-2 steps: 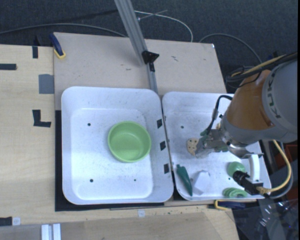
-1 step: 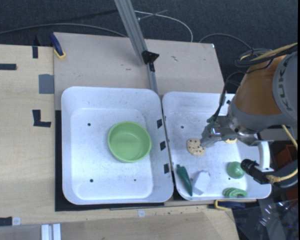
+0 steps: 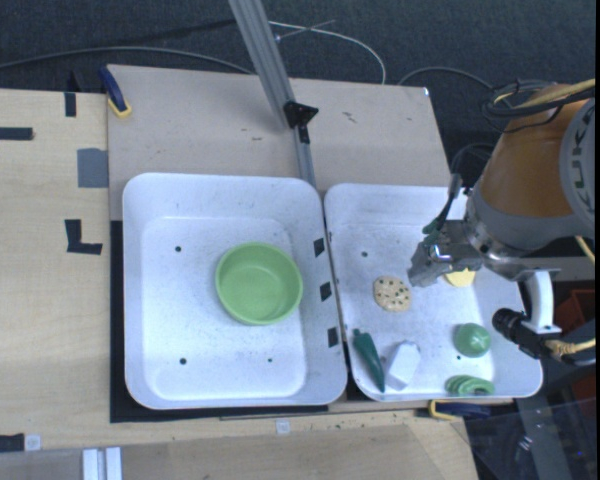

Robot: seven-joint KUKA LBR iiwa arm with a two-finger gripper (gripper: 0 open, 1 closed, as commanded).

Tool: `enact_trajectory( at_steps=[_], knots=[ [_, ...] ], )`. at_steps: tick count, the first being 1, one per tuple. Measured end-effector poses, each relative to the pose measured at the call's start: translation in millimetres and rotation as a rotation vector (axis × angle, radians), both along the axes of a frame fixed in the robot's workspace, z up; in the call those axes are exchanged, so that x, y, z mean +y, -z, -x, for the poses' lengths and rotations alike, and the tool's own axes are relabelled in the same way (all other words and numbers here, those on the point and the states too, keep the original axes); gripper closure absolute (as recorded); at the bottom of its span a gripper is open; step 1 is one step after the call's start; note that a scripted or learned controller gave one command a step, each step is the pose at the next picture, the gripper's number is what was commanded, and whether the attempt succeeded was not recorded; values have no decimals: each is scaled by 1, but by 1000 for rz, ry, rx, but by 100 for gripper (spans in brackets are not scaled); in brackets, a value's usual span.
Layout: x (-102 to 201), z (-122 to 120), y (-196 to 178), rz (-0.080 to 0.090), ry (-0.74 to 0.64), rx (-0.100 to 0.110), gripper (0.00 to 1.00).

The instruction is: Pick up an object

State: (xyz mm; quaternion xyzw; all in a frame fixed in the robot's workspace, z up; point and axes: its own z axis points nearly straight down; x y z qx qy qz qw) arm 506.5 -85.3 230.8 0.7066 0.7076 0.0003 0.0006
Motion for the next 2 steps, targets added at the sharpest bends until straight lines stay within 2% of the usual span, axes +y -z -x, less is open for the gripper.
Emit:
enact_trajectory(
  at_steps=[1,2],
  knots=[
    [49,-11,11,-2,-4,4,100],
    [109,-26,5,-2,-7,3,100]
  ],
)
